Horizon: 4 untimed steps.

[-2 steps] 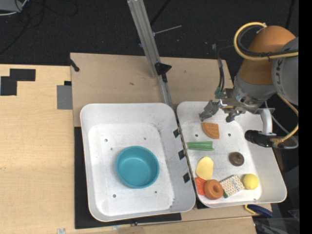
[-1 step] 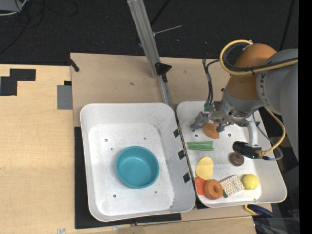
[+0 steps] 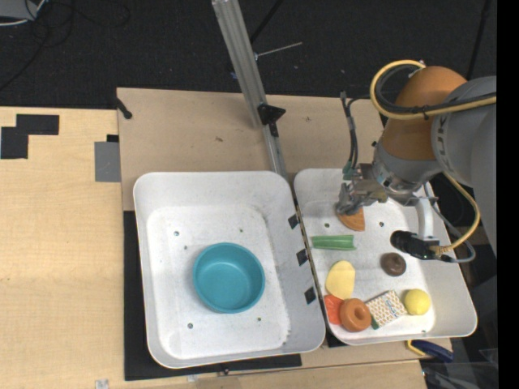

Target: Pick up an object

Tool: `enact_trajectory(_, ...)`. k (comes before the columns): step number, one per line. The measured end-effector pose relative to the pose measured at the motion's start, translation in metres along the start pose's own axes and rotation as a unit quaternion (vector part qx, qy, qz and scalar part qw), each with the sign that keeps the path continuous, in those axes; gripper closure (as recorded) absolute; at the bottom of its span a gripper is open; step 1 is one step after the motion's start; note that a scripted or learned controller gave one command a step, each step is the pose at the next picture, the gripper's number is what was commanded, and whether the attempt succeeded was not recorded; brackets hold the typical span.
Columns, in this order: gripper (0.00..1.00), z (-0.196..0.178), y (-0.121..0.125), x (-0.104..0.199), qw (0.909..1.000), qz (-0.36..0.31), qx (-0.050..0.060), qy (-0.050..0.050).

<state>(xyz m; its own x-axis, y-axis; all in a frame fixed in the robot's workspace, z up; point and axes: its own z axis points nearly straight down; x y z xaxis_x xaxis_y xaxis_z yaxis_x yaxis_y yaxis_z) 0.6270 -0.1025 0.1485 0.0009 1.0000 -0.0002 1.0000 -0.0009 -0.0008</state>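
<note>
The claw [image 3: 354, 202] is reaching down into the far part of the right bin [image 3: 454, 318], its fingers closing on an orange wedge-shaped piece [image 3: 352, 220] sitting between the tips and just below them, resting on the bin floor. Whether the grip is firm cannot be told.

Just nearer than the claw a green stick [image 3: 332, 242] is lying flat; beyond that a yellow piece [image 3: 341, 279], then an orange ring [image 3: 354, 314] touching a red piece [image 3: 332, 307], with a patterned block [image 3: 385, 307] beside them. To the claw's right — well apart — a brown disc [image 3: 394, 263] and a yellow ball [image 3: 417, 301] are lying. Nothing is crowding the claw.

The left bin [image 3: 154, 193] is holding a teal bowl [image 3: 229, 277], well apart from the claw. Both bins are sitting on a tan bench [image 3: 195, 132]; a metal rail [image 3: 243, 55] is slanting across behind them, against dark flooring with cables.
</note>
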Motion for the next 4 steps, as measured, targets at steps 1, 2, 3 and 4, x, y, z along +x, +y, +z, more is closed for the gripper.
enact_trajectory(1,1.00,-0.056,0.006,0.007,1.0000,0.000,-0.002,0.000)
enact_trajectory(2,1.00,-0.084,0.007,0.006,1.0000,0.000,-0.001,0.000)
enact_trajectory(3,1.00,-0.077,-0.016,0.062,1.0000,-0.002,0.000,0.001)
enact_trajectory(4,1.00,-0.069,-0.040,0.108,1.0000,-0.002,0.000,0.000)
